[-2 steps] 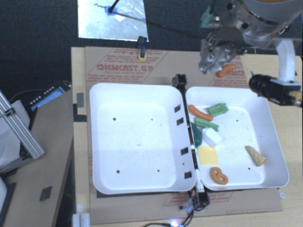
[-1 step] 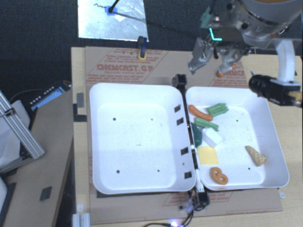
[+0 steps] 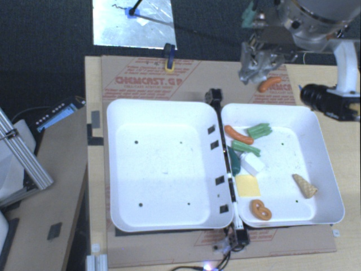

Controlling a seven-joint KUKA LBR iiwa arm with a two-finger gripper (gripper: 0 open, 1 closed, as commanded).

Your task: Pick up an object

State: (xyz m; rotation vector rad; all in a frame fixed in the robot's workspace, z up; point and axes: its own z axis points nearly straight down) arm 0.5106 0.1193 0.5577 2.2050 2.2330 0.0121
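My gripper hangs high above the bench, beyond the far edge of the right bin. An orange sausage sticks out to the right from its fingertips, pinched at one end and lifted clear of the bin. The fingers are shut on it. In the right bin lie a second orange sausage, two green pieces, a white block, a yellow square slice, a brown pretzel and a tan cone.
The left bin sits beside the right one, joined by a black divider with clips. A yellow and blue clamp stands behind the left bin. A silver sheet lies on the dark floor at the back.
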